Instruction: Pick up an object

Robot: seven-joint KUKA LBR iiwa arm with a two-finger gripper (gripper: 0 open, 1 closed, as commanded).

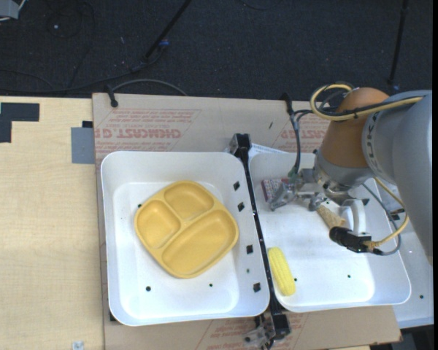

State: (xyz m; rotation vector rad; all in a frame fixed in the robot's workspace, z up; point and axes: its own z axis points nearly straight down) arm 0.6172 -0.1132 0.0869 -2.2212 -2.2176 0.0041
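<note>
Toward the right of the frame, the arm (379, 144) leans in over the right bin (350, 286), with its gripper (288, 194) low near the bin's upper left corner. Whether the fingers are open or closed cannot be told from this slant; nothing is seen between them. A small pinkish thing (270, 189) lies right at the gripper, too blurred to identify, and whether they touch is unclear.

Judging by this, the step in hand is the reach or descent toward a pick, with no object yet secured. The next move would call for settling the fingers around something graspable and closing firmly before lifting.

Counted: two white bins side by side on the bench. One yellow corn cob (281, 270) lies in the right bin near its lower left, close to the divider and well apart from the gripper. One yellow divided plate (186, 228), with three compartments, sits in the middle of the left bin (124, 290). One tan, stick-like item (328, 216) lies under the wrist, partly hidden.
</note>
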